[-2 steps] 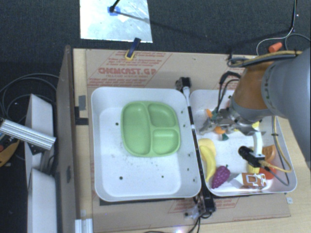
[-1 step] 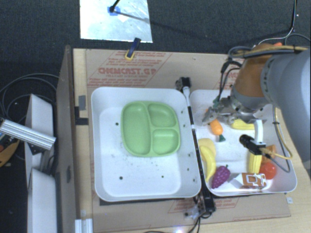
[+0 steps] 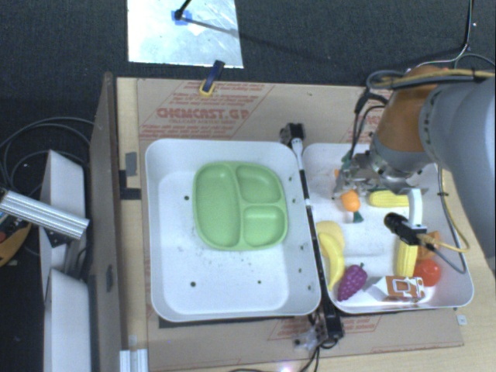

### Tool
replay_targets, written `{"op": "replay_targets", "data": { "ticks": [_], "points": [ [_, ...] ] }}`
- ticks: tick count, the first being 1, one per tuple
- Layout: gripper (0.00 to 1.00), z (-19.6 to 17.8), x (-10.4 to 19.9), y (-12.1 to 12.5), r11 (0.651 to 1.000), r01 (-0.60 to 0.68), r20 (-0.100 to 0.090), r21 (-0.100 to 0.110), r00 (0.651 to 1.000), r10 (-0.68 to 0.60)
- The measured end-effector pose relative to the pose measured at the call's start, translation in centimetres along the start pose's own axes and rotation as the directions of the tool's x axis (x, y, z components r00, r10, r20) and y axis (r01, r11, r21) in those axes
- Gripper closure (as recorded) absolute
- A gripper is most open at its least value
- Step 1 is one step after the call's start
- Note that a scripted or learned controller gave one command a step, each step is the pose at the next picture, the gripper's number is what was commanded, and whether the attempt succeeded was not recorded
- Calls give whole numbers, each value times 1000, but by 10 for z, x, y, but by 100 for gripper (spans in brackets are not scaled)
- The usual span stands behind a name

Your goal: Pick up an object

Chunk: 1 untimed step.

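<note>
My gripper [image 3: 350,183] hangs low over the back left part of the right bin [image 3: 457,297], with the grey and orange arm behind it. A small orange ball [image 3: 351,201] lies right under the gripper's tip, touching or nearly touching it. Just to the right of the ball is a yellow oblong piece [image 3: 385,200]. Toward the front of this bin lie a banana [image 3: 332,246], a purple bunch of grapes [image 3: 351,280], a yellow corn cob [image 3: 405,257], a red tomato [image 3: 428,271] and an orange-and-white carton [image 3: 401,288].
The left bin [image 3: 174,277] holds a green divided plate [image 3: 239,206]. A ridge [image 3: 308,223] where the two bin walls meet separates the bins. A small dark green bit [image 3: 357,217] lies below the orange ball.
</note>
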<state>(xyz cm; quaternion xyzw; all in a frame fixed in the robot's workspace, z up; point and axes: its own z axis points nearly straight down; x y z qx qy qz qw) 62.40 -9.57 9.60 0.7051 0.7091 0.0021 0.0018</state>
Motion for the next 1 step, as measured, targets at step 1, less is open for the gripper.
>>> {"op": "replay_targets", "data": {
  "ticks": [1],
  "points": [
    [100,-111,79,-26,1000,7,-3,-6,1000,-7]
  ]
}}
